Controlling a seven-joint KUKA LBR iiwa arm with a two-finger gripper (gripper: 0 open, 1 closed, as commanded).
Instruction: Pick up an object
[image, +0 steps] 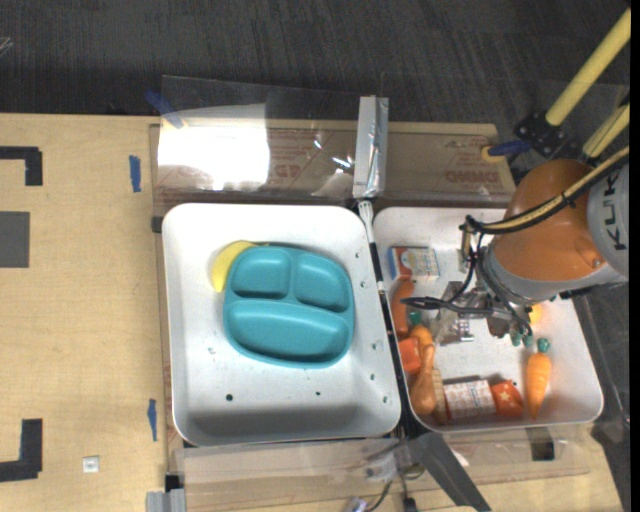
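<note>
The right bin (585, 385) holds several small items: an orange carrot (538, 377), a bottle with a white label and red end (478, 397), orange pieces along the left wall (408, 352), and a small blue and white packet (417, 263). My gripper (468, 310) hangs low over the middle of this bin, under the orange wrist band (548, 222). Its dark fingers reach toward the items, and the arm hides what lies under it.
The left bin (190, 390) holds a teal divided plate (289, 305) with a yellow object (229, 260) poking out at its upper left. A metal divider (370, 150) stands behind the bins. Yellow bars (596, 62) cross the upper right.
</note>
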